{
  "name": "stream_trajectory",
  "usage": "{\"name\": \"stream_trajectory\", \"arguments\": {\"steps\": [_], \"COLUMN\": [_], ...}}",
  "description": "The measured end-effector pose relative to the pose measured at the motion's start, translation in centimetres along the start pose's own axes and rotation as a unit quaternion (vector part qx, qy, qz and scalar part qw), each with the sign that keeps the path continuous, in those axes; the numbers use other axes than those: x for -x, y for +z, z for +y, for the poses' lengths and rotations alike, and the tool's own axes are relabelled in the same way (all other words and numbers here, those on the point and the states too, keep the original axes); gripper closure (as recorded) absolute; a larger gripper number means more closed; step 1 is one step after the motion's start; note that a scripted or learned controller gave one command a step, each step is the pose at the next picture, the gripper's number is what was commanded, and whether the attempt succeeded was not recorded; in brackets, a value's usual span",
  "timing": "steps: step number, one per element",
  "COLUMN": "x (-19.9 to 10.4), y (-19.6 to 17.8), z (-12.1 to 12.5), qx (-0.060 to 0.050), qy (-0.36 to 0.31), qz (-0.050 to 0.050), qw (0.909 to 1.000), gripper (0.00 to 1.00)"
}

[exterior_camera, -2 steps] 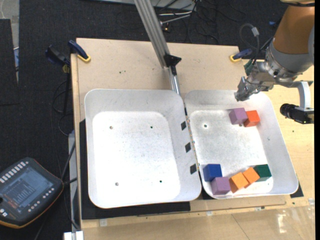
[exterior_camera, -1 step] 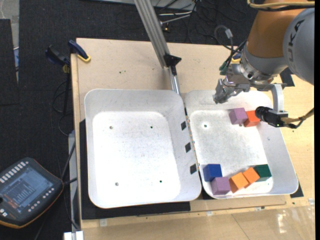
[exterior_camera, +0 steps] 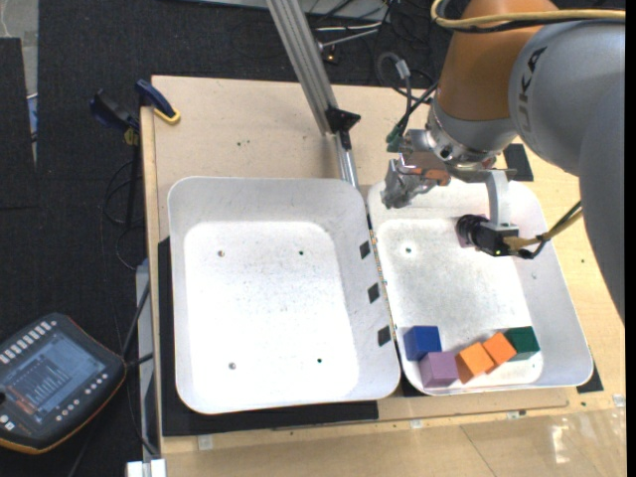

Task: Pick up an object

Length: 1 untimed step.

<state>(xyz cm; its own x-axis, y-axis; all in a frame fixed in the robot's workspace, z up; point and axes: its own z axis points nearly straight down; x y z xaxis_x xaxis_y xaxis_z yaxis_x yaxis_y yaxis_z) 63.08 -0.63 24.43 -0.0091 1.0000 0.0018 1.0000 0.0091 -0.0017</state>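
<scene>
Pendant point(exterior_camera: 50, 381): lies off the table's near-left corner, well left of the left bin, screen up, presumably parked within reach of whoever minds the cell.

Clamp point(exterior_camera: 139, 105): blue and yellow, gripping the table point(exterior_camera: 248, 127) at its far-left edge, likely pinning the board down.

Left bin point(exterior_camera: 189, 266): white and speckled; nothing lies on its floor.

Right bin point(exterior_camera: 556, 306): touching the left bin along their shared edge, where small dark clips bridge the two rims, I'd guess to keep them from sliding.

Blocks: four cluster at the right bin's near rim, well away from the left bin. Blue block point(exterior_camera: 421, 341), then purple block point(exterior_camera: 439, 369), orange block point(exterior_camera: 476, 358) and green block point(exterior_camera: 522, 343), packed close, some touching; probably slid there against the wall.

Tool point(exterior_camera: 401, 189): hangs over the right bin's far-left corner, just beside the shared edge, well apart from the blocks. Nothing is visibly in it; whether it is wide or narrow I cannot tell at this angle.

Judgement: no pick yet; the tool must cross the bin to the blocks.
</scene>
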Motion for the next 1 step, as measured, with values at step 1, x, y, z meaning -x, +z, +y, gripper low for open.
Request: {"name": "stream_trajectory", "arguments": {"steps": [1], "x": [-5.64], "y": [1.20], "z": [0.56], "qx": [0.000], "qy": [0.000], "qz": [0.000], "qw": [1.0000], "gripper": [1.00]}}
